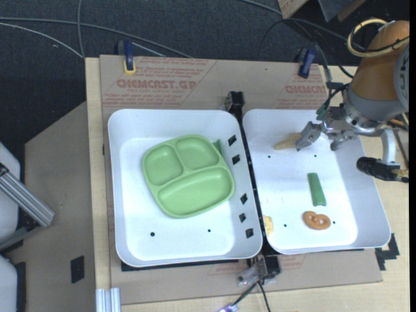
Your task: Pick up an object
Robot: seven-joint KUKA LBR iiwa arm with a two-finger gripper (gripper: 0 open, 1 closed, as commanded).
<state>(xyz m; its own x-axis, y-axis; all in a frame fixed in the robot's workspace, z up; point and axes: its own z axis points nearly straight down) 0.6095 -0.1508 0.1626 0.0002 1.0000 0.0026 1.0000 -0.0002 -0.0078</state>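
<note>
Gripper (323, 137) hangs over the far part of the right bin (370, 239), reached in from the right edge. Two fingers spread apart: one finger (307, 137) angles left, the other sits toward the right. Nothing between them; white bin floor shows in the gap.

Tan wedge-shaped piece (286, 143) lies on the bin floor just left of the left fingertip, close to it or touching; contact cannot be resolved. It is outside the gap, not between the fingers. Flat, pale tan, tapering to the left.

Green stick (316, 189), an elongated rectangular bar, mid-green, lies near the bin's middle, long axis running roughly near-to-far. It sits on the near side of the gripper, clear of both fingers.

Orange pretzel-like piece (317, 220), rounded with small holes, lies just nearer than the green stick, apart from it, toward the near wall.

Small yellow piece (267, 224) rests at the right bin's near-left corner, beside the divider.

Left bin (123, 194) holds a green divided plate (188, 175), three compartments, turned slightly askew, lying flat near the centre.
</note>
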